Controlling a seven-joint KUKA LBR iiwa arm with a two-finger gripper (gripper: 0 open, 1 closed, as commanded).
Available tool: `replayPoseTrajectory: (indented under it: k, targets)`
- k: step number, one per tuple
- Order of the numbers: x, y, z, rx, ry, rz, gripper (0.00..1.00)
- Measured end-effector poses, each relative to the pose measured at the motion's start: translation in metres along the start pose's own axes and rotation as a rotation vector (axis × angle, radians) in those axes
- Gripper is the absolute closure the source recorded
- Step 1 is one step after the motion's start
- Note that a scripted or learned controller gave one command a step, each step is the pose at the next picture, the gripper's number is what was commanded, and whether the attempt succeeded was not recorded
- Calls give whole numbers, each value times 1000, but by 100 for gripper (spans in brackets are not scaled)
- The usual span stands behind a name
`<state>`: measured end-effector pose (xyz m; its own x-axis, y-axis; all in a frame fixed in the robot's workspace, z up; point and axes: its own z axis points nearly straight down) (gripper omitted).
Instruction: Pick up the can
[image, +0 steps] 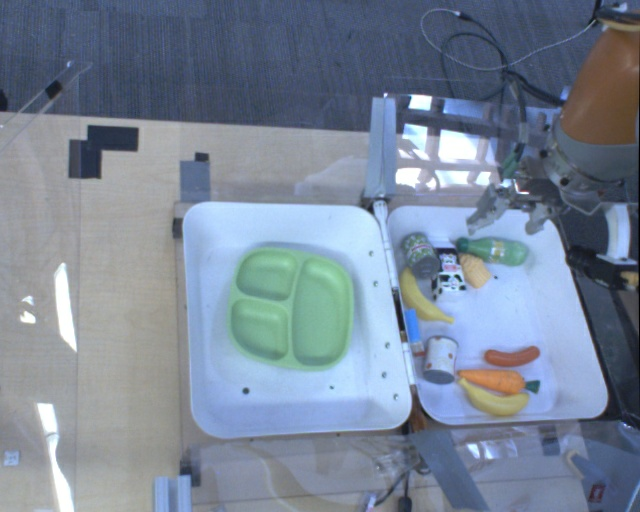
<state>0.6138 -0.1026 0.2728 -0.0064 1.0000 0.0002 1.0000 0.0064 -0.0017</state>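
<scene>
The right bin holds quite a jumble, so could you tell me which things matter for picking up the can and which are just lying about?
For the job: can, gripper.

Lying about: green bottle, banana, sausage, carrot, green divided plate in the left bin.

No text, brand, number or sign is legible. The dark can (421, 252) at 12 o'clock in the right bin (580, 330) and the white can (439, 359) at 7 o'clock carry labels too small to read.
</scene>
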Motion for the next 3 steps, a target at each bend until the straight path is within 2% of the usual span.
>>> replayPoseTrajectory:
  k: [1,2,3]
  targets:
    - [43,41,84,1,0,-23,0]
    - [9,56,175,-10,-1,-12,0]
    - [10,58,163,-16,-1,-14,100]
